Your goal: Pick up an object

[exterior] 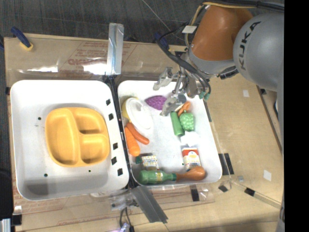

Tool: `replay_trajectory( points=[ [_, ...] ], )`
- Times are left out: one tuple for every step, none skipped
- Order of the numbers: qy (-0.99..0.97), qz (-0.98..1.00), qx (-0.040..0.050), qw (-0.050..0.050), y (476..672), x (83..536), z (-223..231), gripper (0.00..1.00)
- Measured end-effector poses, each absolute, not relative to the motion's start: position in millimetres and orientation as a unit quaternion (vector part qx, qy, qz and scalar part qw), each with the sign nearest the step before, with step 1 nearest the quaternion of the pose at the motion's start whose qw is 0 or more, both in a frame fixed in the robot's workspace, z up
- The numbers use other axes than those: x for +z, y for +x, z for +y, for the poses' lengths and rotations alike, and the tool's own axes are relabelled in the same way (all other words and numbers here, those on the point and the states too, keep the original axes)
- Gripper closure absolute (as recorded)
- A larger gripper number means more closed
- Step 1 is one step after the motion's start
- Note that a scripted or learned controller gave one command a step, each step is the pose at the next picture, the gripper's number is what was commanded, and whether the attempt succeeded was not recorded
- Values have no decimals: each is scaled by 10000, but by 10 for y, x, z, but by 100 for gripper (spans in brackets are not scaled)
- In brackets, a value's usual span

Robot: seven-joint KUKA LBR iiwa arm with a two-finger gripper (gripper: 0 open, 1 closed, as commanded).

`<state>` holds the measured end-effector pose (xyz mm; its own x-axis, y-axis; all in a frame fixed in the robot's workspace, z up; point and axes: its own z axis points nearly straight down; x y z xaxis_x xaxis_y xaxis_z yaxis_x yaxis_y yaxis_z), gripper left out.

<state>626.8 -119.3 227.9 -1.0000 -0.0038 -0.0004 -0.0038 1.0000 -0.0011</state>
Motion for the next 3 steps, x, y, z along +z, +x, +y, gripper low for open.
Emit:
replay_trajectory(
  points=[
    [43,10000,12,-48,6033,931,-1812,0],
    [-954,9954,6,-3,5835,926,-2091,0],
    [-738,9973,-1,17,5874,931,-2040,0]
  ],
)
